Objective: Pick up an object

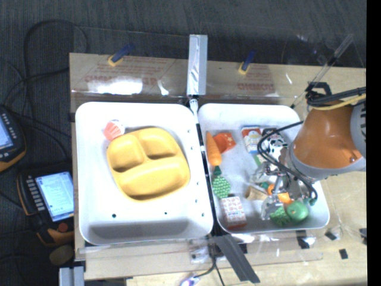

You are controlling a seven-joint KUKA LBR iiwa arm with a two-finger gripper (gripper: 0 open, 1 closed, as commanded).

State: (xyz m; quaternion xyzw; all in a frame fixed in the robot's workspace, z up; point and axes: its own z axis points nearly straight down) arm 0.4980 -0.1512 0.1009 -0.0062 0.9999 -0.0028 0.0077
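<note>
Claw (275, 202) is seen low in the right bin (271, 109), near its front-right corner, under the orange band (324, 137). Whether it is released or clenched cannot be told; the wrist and cabling hide that. No object is seen held. Step is judged to be the descent onto a target, grasp not yet confirmed. Likely target: the green toy (296, 212) just beside the claw at the front wall, with small orange bits touching or nearly touching it. Next move would call for a centred close on one item, then a straight lift; the clutter is tight, so a double pick or a slip off the rounded green piece is a risk. Also in the right bin: carrot (212, 150) along the left wall, a green studded piece (221, 186), a checked box (232, 208), a carton (252, 139) at the back. Left bin (89, 159) carries a yellow tray (149, 161) and a small red-white item (114, 127), well apart from the claw.
</note>
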